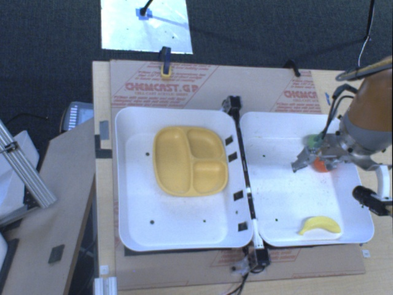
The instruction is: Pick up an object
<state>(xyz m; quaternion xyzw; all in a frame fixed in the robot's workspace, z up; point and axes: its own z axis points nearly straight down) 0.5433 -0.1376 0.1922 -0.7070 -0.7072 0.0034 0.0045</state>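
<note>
The gripper (312,158) hangs low over the right bin (279,226), at about three o'clock in the camera view, its grey fingers (302,163) pointing toward nine o'clock. Pressed against the gripper's body sits a small orange-red object (320,165) with a patch of green (315,141) just above it at twelve o'clock; whether that object lies between the fingers or merely beside them cannot be told, and whether the fingers are spread or closed cannot be told either. Well apart from the gripper, toward six o'clock in the same bin, a yellow banana (320,226) lies flat near the front wall, curved, glossy and toy-like, its ends pointing toward nine and three o'clock. In the left bin (132,226), a yellow divided plate (189,161) with three compartments rests roughly at the centre, rounded-square in outline and slightly turned. Both bins are shallow and white, dotted with small dark holes, and are joined along a seam with black clips (236,158). They sit on a brown cardboard sheet (184,85) printed with red lettering, held by a yellow clamp (166,63) at twelve o'clock. Dark carpet (258,17) surrounds the bench, with a shiny metal plate (146,16) lying on it beyond the bench.
</note>
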